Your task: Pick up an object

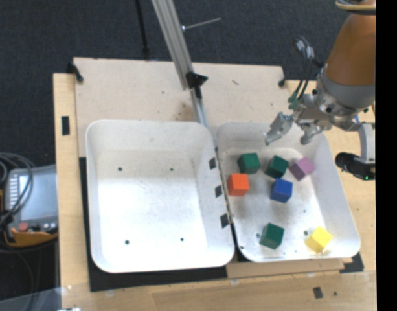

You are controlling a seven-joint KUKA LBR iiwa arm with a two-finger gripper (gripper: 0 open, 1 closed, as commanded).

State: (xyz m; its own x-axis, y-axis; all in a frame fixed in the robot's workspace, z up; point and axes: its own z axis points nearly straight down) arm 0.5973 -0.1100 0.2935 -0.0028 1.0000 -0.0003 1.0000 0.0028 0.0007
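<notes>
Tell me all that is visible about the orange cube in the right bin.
The orange cube is a small block of plain colour, looking like painted wood or foam. It rests flat on the floor of the right bin, close to the bin's left wall. It touches no other block; a green cube sits just behind it, apart. The gripper is above the bin's far end, away from it.

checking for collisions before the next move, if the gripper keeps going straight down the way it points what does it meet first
Probably the floor of the right bin, in the bare patch near its far wall. The gripper hangs open above that corner, short of the green cubes and purple cube. Depth is hard to judge from this slanted view.
</notes>
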